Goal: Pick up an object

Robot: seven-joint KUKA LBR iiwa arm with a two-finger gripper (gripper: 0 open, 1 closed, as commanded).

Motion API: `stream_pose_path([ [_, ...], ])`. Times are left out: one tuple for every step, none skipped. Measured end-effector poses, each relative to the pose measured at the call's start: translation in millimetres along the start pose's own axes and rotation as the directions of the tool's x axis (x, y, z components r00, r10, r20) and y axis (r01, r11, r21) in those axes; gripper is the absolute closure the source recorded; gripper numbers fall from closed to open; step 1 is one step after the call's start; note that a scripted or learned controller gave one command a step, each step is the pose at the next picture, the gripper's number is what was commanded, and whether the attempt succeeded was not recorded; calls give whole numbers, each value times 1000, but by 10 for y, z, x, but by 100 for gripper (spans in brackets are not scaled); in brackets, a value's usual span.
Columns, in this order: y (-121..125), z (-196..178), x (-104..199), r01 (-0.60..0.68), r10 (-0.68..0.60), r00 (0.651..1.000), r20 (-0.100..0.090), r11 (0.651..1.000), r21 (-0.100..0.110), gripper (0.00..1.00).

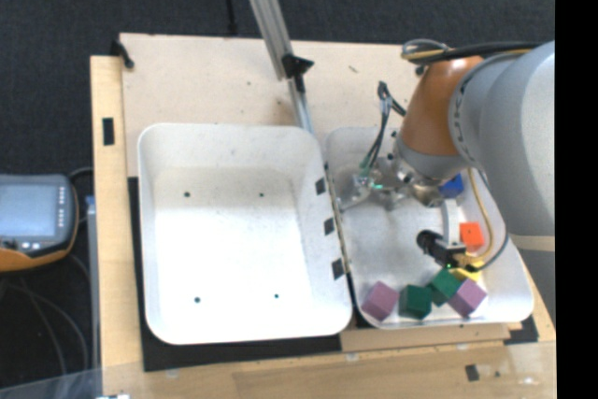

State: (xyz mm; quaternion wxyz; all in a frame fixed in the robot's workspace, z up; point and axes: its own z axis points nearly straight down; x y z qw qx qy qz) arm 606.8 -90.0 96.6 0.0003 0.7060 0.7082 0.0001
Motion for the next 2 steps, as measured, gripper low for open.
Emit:
stream_pose_path([
  [0,0,-2,1,-1,1000,0,1000,0,0],
  [-1,0,-3,1,-1,1000,1,1000,0,0],
])
